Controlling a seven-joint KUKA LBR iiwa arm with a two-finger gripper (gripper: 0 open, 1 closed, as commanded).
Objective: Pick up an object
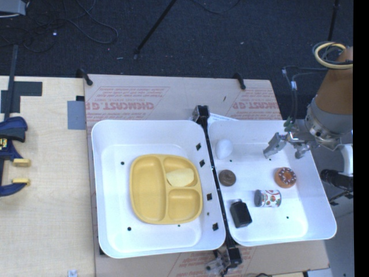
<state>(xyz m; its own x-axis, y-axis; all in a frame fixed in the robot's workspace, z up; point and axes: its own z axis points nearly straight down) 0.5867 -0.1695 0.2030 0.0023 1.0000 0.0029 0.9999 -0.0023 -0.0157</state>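
The right bin [311,224] holds several small objects: a white rounded piece [223,149], a brown disc [227,178], an orange-brown donut-like ring [285,178], a small patterned cup lying on its side [268,198] and a black block [240,213]. My gripper [286,150] hangs over the upper right part of this bin, just above the donut-like ring. Its two fingers are spread open with nothing between them.
The left bin [109,154] holds a yellow divided plate [151,195] with a pale slice [180,178] in its upper right section. A black divider [210,178] runs between the bins. Blue clamps [10,134] sit on the bench at far left.
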